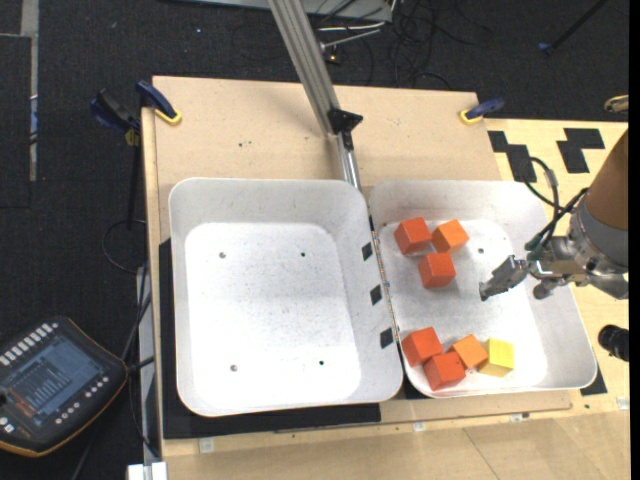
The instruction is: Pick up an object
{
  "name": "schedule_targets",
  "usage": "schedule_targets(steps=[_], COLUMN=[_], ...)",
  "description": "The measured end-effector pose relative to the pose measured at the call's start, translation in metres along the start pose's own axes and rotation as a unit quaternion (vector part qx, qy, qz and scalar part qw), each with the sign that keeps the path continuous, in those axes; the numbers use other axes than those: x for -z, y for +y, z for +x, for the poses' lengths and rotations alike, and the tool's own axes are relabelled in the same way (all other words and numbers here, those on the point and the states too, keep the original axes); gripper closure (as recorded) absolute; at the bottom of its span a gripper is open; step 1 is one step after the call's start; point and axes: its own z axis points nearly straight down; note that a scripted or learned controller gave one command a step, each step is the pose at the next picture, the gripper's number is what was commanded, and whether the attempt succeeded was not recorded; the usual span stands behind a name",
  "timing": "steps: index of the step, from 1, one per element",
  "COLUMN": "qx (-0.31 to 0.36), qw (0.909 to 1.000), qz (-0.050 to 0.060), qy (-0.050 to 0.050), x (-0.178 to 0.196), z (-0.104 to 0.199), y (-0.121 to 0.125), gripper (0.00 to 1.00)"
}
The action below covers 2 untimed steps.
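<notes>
Several small blocks lie in the right bin (pixel 560 333). Near its back sit a red-orange block (pixel 412 235), an orange block (pixel 450 235) and a red block (pixel 437 269) in a tight cluster. By the front rim lie two red blocks (pixel 421 344) (pixel 445 369), an orange block (pixel 470 351) and a yellow block (pixel 499 356). My gripper (pixel 522 282) hangs over the right half of this bin, to the right of the red block in the back cluster and behind the yellow block. It looks open, and nothing is between its fingers.
The left bin (pixel 190 268) lies beside the right one, sharing a middle rim (pixel 380 298). A slanted metal pole (pixel 305 53) reaches down to the back of that rim. Clamps sit at the board's back corners. A teach pendant (pixel 50 380) lies at front left.
</notes>
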Motion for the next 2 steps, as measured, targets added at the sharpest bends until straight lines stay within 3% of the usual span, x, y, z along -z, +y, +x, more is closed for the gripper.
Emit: schedule_targets(steps=[1,2], qx=[-0.001,-0.001], qw=[1.0,1.0], qz=[-0.002,0.001], qy=[-0.001,0.0], x=[0.002,-0.061], z=[0.0,0.003], y=[0.001,0.004], gripper=[0.0,0.0])
